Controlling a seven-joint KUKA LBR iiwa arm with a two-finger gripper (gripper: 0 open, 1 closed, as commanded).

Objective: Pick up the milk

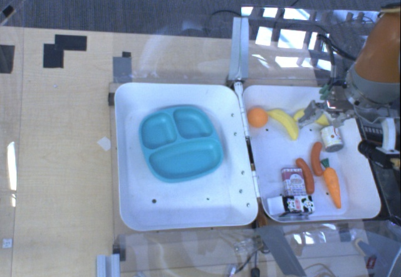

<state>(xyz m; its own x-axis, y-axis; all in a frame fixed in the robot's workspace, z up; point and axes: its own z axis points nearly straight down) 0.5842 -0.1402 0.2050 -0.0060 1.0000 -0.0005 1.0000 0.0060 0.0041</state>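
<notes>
The bench carries 2 shallow white bins side by side. The left bin [131, 207] holds 1 blue divided plate [180, 143] with 3 compartments, lying flat near the bin's centre.

The right bin [366, 200] holds the remaining items:
- An orange [257, 117] sits at the upper left, close to the divider between the bins.
- A yellow banana [284, 123] lies just right of the orange, slanting down to the right.
- A small white can [331, 138] lies tilted below the gripper.
- A sausage [305, 175] and a second, shorter sausage [316, 159] lie near the bin's centre.
- A carrot [333, 187] lies just right of them, pointing toward the front edge.
- The milk [294, 192] — a small carton with a red-brown top and black-and-white lower panel — lies at the front left of this bin, its lower end near the front wall, touching the longer sausage.

The arm enters from the right. The gripper [324, 111] is positioned over the upper part of the right bin, beside the banana's right end and above the can, well apart from the milk. Its jaws appear spread — nothing is visible between them.
</notes>
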